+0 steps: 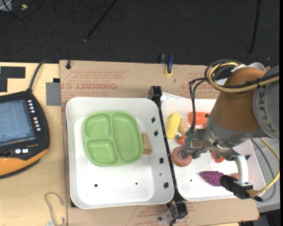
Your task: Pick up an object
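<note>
1. The bench (108, 79), topped with brown cardboard, fills my screen from left to right beneath a dark backdrop.
2. The robot arm (240, 107) reaches in from the right, its orange band hanging over the right bin (188, 192) and hiding much of that bin's floor.
3. The left bin (113, 187) sits flush against the right bin, the two meeting along a black clamped seam.
4. A control tablet (14, 131) with a lit screen and an orange edge rests at the bench's left end, well apart from the bins.
5. A green divided plate (112, 138) lies in the left bin's upper half; a small brown cork-like piece (146, 143) touches the plate's right rim.
6. A yellow corn cob (173, 125) lies near the right bin's upper left corner, just beside the seam.
7. A red-brown round piece (181, 158) sits in the right bin's left half, directly under the gripper (187, 149).
8. A purple bunch of grapes (211, 177) lies near the bin's lower edge.
9. An orange item (198, 118) shows beside the corn, partly hidden by the arm.
10. I cannot tell from here whether the gripper's jaws are apart or together, or whether they touch the round piece.
</note>
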Robot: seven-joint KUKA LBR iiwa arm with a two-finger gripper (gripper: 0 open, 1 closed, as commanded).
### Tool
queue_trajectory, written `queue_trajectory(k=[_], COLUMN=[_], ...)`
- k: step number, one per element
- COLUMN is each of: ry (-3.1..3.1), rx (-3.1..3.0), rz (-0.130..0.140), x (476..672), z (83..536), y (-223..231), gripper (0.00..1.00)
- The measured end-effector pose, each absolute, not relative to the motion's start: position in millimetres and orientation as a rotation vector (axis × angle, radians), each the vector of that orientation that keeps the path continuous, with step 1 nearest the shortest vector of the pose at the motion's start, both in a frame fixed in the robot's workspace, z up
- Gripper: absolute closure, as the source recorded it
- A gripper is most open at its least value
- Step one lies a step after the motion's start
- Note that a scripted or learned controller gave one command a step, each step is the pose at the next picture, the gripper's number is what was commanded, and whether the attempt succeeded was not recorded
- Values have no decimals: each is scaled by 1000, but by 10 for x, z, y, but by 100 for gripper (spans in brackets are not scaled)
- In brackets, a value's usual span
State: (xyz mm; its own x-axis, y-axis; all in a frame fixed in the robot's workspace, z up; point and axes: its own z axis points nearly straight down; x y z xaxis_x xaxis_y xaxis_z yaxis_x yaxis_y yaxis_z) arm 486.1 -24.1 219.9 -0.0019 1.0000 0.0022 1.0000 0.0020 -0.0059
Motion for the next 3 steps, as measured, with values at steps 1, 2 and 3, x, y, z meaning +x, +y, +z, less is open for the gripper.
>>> queue_trajectory(k=[1, 2, 3], ry=[-2221, -2220, -2218], rx=[-2217, -2217, -2220], rz=[1, 4, 4], x=[4849, 4776, 4799], z=[2345, 2365, 2363], y=[8, -37, -20], gripper=[100, 100, 100])
